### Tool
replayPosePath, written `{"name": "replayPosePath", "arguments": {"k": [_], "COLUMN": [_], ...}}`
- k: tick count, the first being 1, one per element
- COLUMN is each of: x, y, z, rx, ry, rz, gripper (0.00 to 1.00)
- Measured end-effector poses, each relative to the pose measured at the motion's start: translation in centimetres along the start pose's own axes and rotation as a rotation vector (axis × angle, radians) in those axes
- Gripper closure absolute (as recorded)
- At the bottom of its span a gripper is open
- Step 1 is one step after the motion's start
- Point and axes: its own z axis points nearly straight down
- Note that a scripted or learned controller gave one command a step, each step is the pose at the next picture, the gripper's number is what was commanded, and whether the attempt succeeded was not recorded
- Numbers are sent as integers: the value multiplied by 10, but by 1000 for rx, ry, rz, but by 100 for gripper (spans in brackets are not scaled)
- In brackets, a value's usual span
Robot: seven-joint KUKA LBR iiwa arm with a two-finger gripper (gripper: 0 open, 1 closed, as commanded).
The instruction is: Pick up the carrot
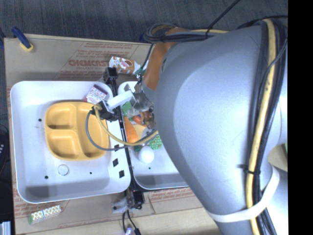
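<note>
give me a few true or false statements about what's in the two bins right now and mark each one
1. A yellow tray lies in the left bin. True.
2. The carrot lies on the yellow tray. False: it lies in the right bin, just past the divider between the bins.
3. A white egg sits near the carrot's lower end. True.
4. The arm covers much of the right bin. True.
5. The yellow tray has a single compartment. False: ridges split it into several compartments.
6. The bins rest on bare metal. False: printed cardboard lies under them.
</note>
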Motion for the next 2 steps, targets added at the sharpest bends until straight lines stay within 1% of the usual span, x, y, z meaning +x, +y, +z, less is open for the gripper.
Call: {"name": "replayPosePath", "arguments": {"k": [1, 2], "x": [-56, -2], "y": [18, 5], "z": [0, 0], "rx": [2, 2], "ry": [-2, -1], "rz": [-6, -101], "gripper": [0, 0]}}
